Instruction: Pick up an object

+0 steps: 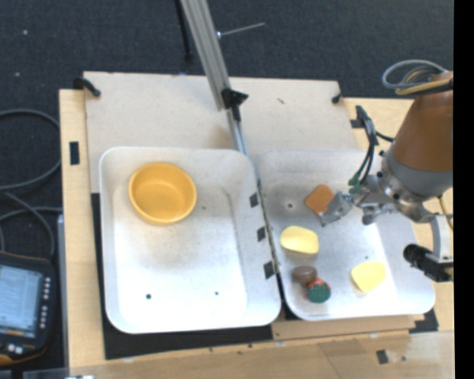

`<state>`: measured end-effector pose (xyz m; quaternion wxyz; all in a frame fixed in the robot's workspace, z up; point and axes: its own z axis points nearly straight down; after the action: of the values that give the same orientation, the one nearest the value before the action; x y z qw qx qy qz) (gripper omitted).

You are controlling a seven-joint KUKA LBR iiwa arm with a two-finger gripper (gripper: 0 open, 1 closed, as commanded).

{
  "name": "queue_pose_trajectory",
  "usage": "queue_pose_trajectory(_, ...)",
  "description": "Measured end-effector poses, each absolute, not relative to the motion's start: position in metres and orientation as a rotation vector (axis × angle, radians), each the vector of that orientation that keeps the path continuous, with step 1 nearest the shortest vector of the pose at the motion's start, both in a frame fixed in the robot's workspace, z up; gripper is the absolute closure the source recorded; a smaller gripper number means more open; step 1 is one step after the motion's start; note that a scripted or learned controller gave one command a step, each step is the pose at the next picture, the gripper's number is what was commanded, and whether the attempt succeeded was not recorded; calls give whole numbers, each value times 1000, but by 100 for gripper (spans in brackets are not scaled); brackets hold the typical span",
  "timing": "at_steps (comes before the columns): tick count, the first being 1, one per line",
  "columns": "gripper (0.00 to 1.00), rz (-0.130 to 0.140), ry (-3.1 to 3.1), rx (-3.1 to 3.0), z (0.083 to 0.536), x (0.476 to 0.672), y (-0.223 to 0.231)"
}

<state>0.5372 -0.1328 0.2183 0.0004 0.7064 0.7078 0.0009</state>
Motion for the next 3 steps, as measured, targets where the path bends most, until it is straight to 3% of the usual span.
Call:
queue_pose_trajectory(1,0,3,2221,2220,218,537,-133)
queue_pose_trajectory(3,0,-1,2220,2223,116,527,-117)
